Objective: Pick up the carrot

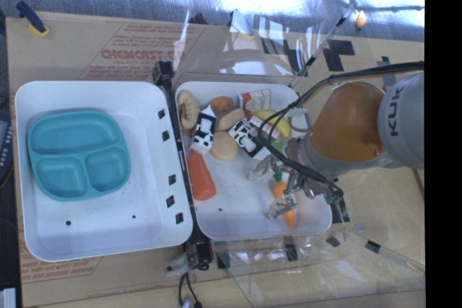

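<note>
The carrot (289,217) is a small orange piece lying near the front wall of the right bin (238,227), with its upper end reaching up under the gripper. My gripper (271,189) hangs low over the bin's right side, reaching in from the right. One metal finger (260,169) stands on the far side and the other beside the carrot's front end, so the fingers are spread apart and open. They sit around the carrot's upper end without clamping it. The wrist and cables hide part of the carrot.
A long orange-red toy (201,176) lies by the right bin's left wall. Several toy foods crowd the bin's back: a bagel (189,110), a cow-patterned carton (205,132), a yellow piece (278,123) and a small can (253,99). The left bin holds a teal divided plate (78,154).
</note>
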Robot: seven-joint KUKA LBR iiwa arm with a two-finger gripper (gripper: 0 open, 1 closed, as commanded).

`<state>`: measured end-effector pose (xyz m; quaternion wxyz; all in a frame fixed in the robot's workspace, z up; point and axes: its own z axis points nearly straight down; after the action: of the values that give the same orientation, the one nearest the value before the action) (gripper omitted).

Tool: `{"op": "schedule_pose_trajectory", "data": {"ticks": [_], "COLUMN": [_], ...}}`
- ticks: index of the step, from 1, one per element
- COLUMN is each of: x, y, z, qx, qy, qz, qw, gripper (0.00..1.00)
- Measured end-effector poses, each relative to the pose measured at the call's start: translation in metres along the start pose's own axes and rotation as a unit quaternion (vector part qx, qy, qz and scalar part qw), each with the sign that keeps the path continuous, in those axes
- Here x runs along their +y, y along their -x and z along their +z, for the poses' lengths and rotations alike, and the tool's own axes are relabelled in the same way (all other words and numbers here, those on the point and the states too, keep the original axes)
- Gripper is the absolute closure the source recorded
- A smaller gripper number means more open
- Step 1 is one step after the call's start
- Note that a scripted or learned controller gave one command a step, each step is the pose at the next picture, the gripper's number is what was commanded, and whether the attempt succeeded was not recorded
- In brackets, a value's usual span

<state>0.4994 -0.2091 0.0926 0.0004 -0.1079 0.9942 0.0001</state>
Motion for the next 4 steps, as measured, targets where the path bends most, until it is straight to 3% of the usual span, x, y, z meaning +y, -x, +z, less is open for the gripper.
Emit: {"op": "schedule_pose_trajectory", "data": {"ticks": [1, 2, 3, 4], "x": [0.001, 0.002, 0.002, 0.003], "y": [0.003, 0.003, 0.006, 0.006], "z": [-0.011, -0.011, -0.022, -0.022], "qx": [-0.002, -0.002, -0.004, -0.004], "qy": [-0.001, -0.001, -0.001, -0.001], "qz": [-0.004, -0.005, -0.008, -0.008], "qw": [1.0, 1.0, 1.0, 1.0], "gripper": [1.0, 0.0, 1.0, 0.0]}}
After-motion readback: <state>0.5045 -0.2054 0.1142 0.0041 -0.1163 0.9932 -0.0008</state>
